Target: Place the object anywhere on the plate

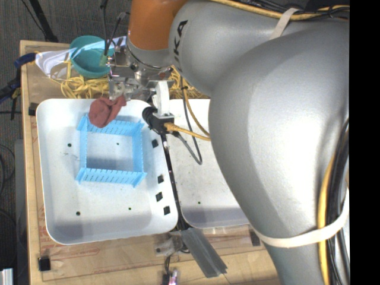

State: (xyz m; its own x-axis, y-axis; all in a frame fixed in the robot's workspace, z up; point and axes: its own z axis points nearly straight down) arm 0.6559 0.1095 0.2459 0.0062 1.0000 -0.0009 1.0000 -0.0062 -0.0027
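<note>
Fingers [120, 92] pointed down at the far edge of the left bin [53, 159], with the dark red object [105, 111] hanging right under the tips; it looked pinched there, grip narrow, though the contact itself was hard to see. Object hovered over the far left corner of the blue plate [113, 150], partly overlapping its rim. Judged: pick done, carry nearly done; release onto plate left. Teal bowl [89, 55] and yellow cord [83, 85] sat on the counter [32, 70] behind.

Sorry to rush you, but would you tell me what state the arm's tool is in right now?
Tool: shut on the reddish-brown soft lump, above the light blue ribbed square frame.
</note>
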